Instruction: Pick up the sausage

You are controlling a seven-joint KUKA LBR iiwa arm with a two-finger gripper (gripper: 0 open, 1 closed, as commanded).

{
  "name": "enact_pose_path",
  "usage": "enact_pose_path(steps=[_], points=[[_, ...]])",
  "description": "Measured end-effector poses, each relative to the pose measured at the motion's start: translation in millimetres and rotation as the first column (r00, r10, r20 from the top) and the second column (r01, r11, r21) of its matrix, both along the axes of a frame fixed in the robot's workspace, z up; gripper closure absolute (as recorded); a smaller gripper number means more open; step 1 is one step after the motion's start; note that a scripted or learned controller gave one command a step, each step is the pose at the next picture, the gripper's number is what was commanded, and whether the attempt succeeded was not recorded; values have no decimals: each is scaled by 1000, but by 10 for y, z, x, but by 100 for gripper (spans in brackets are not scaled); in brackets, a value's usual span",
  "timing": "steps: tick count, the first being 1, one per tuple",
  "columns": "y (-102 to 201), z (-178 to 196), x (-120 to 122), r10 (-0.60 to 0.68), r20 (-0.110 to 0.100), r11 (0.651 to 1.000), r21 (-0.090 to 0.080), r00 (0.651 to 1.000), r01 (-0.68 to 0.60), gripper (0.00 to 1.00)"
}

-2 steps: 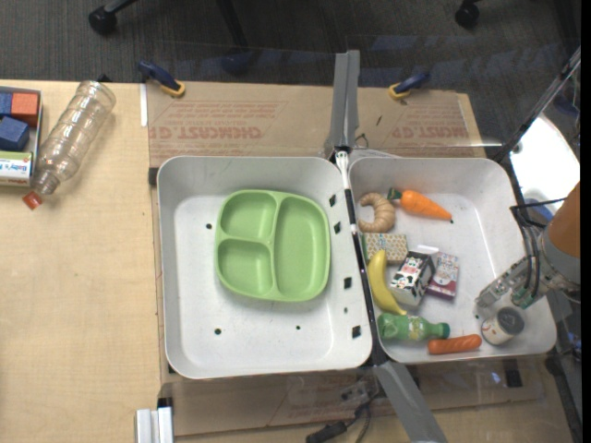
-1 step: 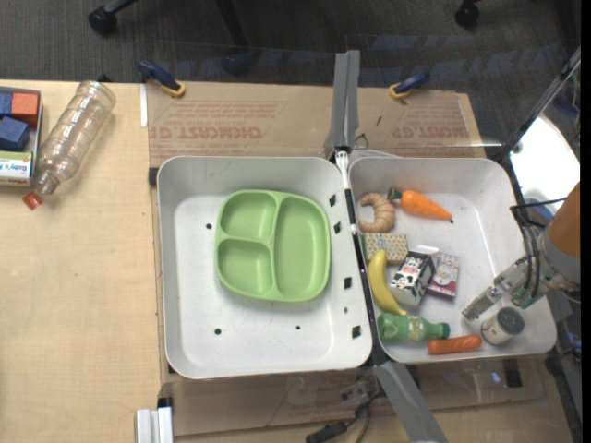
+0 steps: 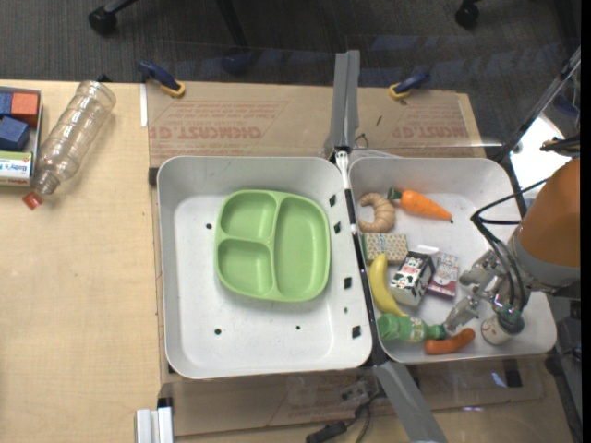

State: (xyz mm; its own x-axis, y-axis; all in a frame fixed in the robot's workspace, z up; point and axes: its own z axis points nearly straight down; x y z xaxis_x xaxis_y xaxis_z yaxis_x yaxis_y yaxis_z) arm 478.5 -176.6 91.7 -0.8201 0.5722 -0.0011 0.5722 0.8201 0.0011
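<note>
Gripper (image 3: 473,308): low in right bin (image 3: 462,170), fingers' state indiscernible, tips just above sausage (image 3: 450,341). Sausage: red-orange, against bin's front wall, beside banana (image 3: 385,288). Arm cut off at the right edge.

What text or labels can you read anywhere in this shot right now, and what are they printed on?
"CHEMCAST GP": on the left cardboard sheet, printed upside down, rest too blurred.
Right cardboard sheet: similar red print, too blurred to read.
Small boxes in the right bin: patterned faces, print too small.
Box at the left edge: label unreadable.
Clear bottle: no label readable.
</note>
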Motion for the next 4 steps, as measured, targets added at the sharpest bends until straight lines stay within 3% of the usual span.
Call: enact_pose_path(steps=[1, 2, 3, 4], points=[[125, 5, 4, 291, 1, 957, -1, 957, -291, 0], [-300, 1673, 638, 328, 4, 945, -3, 945, -328, 0], [-455, 797, 247, 376, 0, 926, -1, 926, -376, 0], [-442, 0, 325, 493, 0, 870, 0, 870, -493, 0]])
